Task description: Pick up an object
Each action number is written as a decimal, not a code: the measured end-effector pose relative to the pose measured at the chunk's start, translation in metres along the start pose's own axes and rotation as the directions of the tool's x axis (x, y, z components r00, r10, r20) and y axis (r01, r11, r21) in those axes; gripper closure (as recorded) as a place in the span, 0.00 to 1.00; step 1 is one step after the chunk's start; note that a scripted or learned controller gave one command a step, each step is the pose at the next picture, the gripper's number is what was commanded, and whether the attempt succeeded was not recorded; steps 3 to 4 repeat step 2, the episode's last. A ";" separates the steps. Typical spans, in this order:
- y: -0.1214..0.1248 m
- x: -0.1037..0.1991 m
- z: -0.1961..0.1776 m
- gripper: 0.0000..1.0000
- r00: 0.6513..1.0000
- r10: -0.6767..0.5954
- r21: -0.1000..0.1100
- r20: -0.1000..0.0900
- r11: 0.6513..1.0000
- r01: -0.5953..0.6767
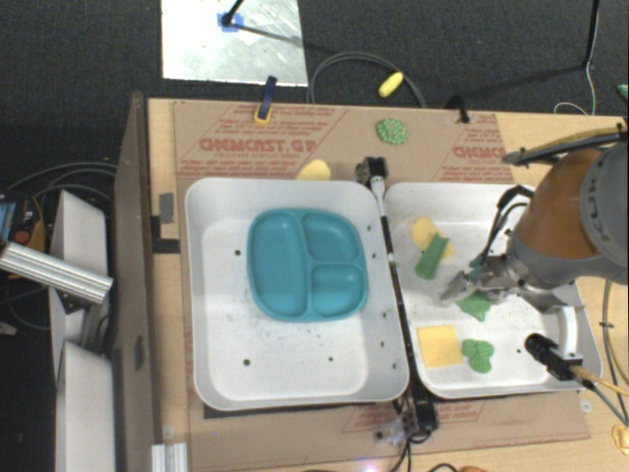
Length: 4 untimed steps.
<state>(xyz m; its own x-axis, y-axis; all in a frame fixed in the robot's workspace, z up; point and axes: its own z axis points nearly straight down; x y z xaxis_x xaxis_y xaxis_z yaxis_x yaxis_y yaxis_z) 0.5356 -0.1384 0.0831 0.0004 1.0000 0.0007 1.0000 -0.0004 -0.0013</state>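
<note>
Your gripper (479,285) sits low in the right bin (511,386), right over a green piece (477,308); you cannot tell whether it is spread or pinching. The risk: the green piece lies flat, so a closing grip could slide off it or shove it aside. A yellow square (438,345) and a green clump (480,354) lie just below the gripper, a green bar (431,257) up and to its left; a drifting descent could snag those instead. The cardboard (295,141) behind the bins reads "CHEMCAST".
</note>
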 end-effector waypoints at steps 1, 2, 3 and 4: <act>0.001 0.000 -0.012 1.00 1.000 -0.001 -0.004 0.001 1.000 0.001; 0.028 0.093 -0.107 1.00 1.000 -0.015 -0.013 -0.002 1.000 0.015; 0.028 0.093 -0.107 1.00 1.000 -0.015 -0.013 -0.002 1.000 0.015; 0.028 0.093 -0.107 1.00 1.000 -0.015 -0.013 -0.002 1.000 0.015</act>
